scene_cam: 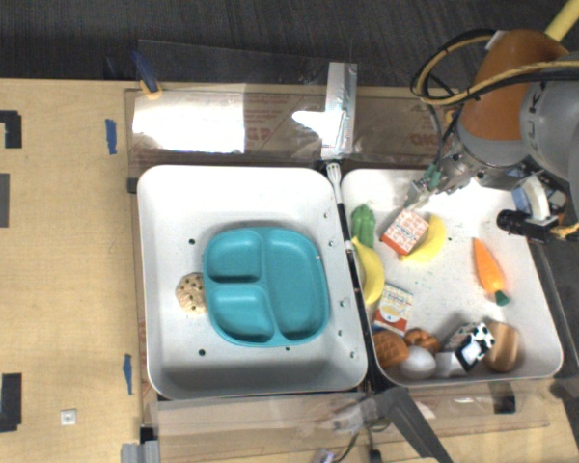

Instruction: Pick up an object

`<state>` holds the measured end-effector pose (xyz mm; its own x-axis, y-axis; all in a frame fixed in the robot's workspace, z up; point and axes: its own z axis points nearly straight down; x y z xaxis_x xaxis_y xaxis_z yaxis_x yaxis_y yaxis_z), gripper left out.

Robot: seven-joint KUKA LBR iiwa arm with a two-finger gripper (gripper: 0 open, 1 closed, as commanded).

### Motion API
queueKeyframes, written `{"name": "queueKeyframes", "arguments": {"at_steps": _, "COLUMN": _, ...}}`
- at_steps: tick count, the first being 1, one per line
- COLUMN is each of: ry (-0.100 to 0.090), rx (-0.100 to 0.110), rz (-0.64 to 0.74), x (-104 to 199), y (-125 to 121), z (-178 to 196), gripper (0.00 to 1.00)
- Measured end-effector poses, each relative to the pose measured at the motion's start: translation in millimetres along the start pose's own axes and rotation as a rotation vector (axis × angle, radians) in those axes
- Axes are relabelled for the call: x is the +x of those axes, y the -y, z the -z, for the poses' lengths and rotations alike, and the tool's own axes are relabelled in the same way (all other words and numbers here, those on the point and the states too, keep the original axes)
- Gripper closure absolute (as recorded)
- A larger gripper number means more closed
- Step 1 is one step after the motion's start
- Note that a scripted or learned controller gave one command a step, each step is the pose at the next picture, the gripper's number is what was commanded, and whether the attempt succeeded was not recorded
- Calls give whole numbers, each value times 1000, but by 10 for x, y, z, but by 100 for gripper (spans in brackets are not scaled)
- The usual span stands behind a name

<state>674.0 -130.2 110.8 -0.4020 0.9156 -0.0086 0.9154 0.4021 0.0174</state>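
My gripper (427, 187) hangs over the back of the right bin (540, 307), just above and to the right of a small red and white carton (404, 231). The carton leans against a yellow lemon (432, 242). Nothing shows in the gripper's grasp. To the left of the carton lie a green vegetable (364, 225) and a banana (371, 271) along the bin's left wall. An orange carrot (489, 268) lies to the right.
The right bin's front holds a small white box (394, 307), an orange (389, 349), a white egg (420, 363), a black and white toy (474, 344) and a brown roll (506, 346). In the left bin (164, 210) are a teal divided plate (267, 284) and a cookie (190, 292).
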Motion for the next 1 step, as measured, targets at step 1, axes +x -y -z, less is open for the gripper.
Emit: {"name": "queueKeyframes", "arguments": {"at_steps": 1, "ry": -15, "rx": 14, "rz": 2, "x": 46, "y": 16, "z": -35, "gripper": 0}}
